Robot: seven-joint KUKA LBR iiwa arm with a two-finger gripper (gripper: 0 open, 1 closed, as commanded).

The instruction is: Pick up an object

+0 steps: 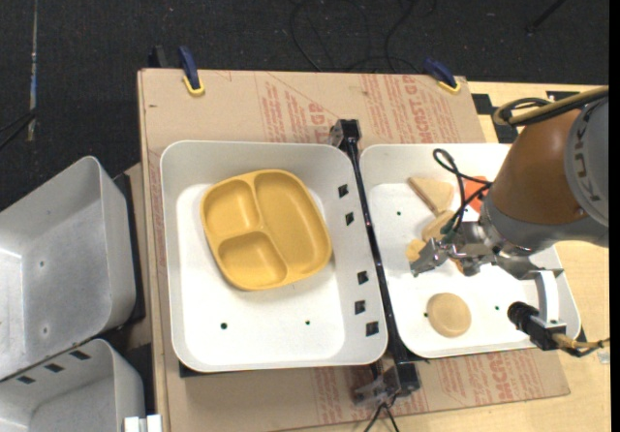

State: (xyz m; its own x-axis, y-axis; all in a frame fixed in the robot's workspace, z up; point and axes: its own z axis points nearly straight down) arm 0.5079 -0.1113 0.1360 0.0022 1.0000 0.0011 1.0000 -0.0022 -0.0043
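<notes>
Objects remain unlifted in the right bin (407, 343): a tan wedge (431, 192) beyond the tool (433, 256), a round disc (449, 314) just below it. Whether it is clenched, I cannot tell.

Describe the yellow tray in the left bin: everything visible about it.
The tray is a mustard-yellow, plastic-looking plate with rounded corners and three compartments: one long, two smaller. It lies flat, right side up, turned at a slant, in the upper middle of the left bin. Its compartments hold nothing, and only the bin floor touches it.
</notes>
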